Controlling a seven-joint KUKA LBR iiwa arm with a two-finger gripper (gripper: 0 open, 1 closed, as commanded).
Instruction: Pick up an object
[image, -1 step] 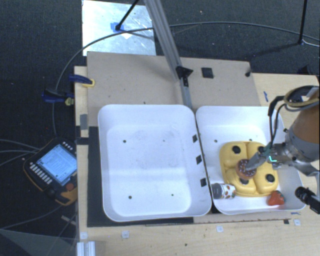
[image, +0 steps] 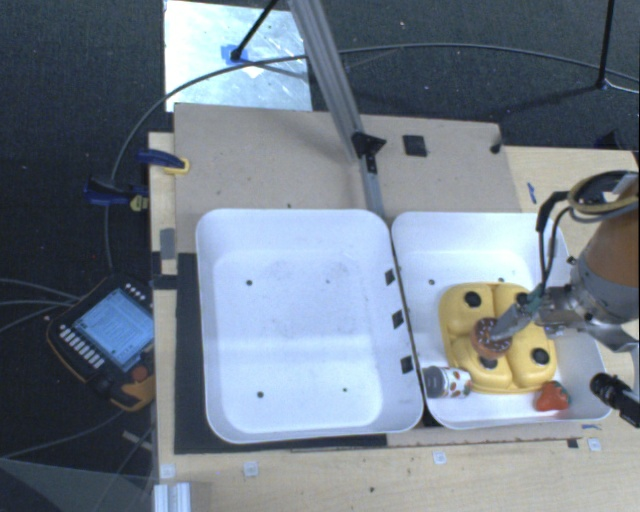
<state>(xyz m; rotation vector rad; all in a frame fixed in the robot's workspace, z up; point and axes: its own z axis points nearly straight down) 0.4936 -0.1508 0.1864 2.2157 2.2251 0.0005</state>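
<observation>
In the right bin (image: 470, 240) lies a yellow, lumpy plastic toy (image: 495, 335) with dark holes in its top. A small brown ring-like piece (image: 490, 337) rests on its middle. My gripper (image: 503, 325) reaches in from the right and hovers right over the yellow toy, its tip at the brown piece. A small cylinder with a spotted label (image: 446, 381) lies at the bin's front left. A red-orange object (image: 550, 398) sits at the front right corner.
The left bin (image: 290, 320) stands beside the right one, joined by black clips (image: 397, 318). A metal pole (image: 335, 85) slants across the back. A teach pendant (image: 105, 335) lies off the bench's left. The arm's cables (image: 560, 215) loop above the wrist.
</observation>
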